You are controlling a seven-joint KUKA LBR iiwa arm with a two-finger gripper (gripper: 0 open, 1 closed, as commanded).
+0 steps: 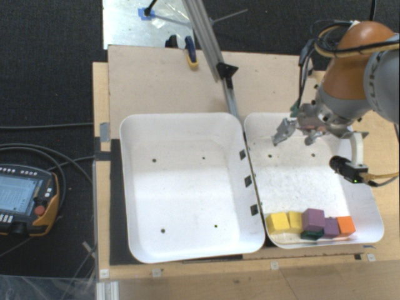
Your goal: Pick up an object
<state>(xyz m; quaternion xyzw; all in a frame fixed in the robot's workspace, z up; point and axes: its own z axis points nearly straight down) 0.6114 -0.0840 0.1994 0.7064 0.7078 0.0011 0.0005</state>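
Two shallow white plastic bins sit side by side on the tan wooden bench (162,80): the left bin (134,167) and the right bin (262,167), touching along a shared rim marked with small black clips. Stock for the task lies wholly in the right bin, packed against its near wall: two yellow foam blocks (284,221), a purple block (314,218), a dark green piece (312,234) just in front of it, a smaller mauve block (331,227), and an orange block (345,225) nearest the near right corner. Arm: grey with an orange band (350,49), reaching over the far right part of the right bin; its tool (299,133) hangs above the bin's far end with the two fingers spread apart and nothing between them. Step in hand, as judged: approach, with no grasp yet made. Next move calls for travel toward the near wall, then descent onto one block. Room: the bin floor between tool and blocks is open. Risks: blocks touch one another and crowd the near wall and corner, leaving little finger clearance; the yellow end of the row looks the more accessible.
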